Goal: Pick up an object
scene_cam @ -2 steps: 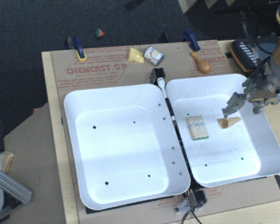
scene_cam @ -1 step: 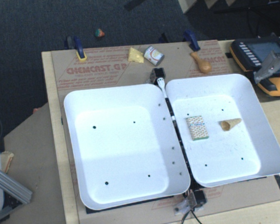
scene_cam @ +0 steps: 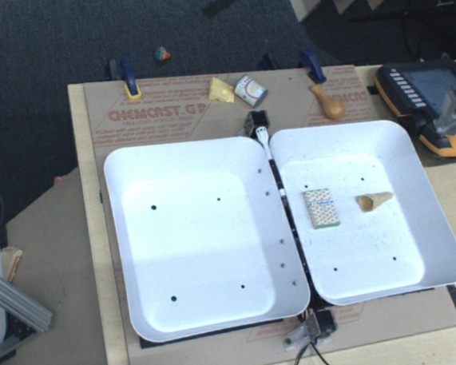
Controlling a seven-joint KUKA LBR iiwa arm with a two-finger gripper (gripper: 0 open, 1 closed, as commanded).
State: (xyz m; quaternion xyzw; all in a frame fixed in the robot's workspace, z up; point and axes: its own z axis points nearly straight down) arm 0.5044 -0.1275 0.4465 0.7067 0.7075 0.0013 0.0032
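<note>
Nothing is grasped yet; my hand's state I cannot tell. The patterned block point(scene_cam: 321, 207) and cone point(scene_cam: 374, 200) lie apart in the right bin point(scene_cam: 419, 167). Next, I reach down over one.

A yellow wedge point(scene_cam: 221, 91) and a small box point(scene_cam: 250, 90) are lying at twelve o'clock; a handheld pendant point(scene_cam: 429, 102), perhaps, is sitting at two.

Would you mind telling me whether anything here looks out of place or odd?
Yes: several items lie outside the bins on the brown board behind them: a yellow wedge, a small box and a wooden piece. A small ball sits on the floor beyond.
</note>
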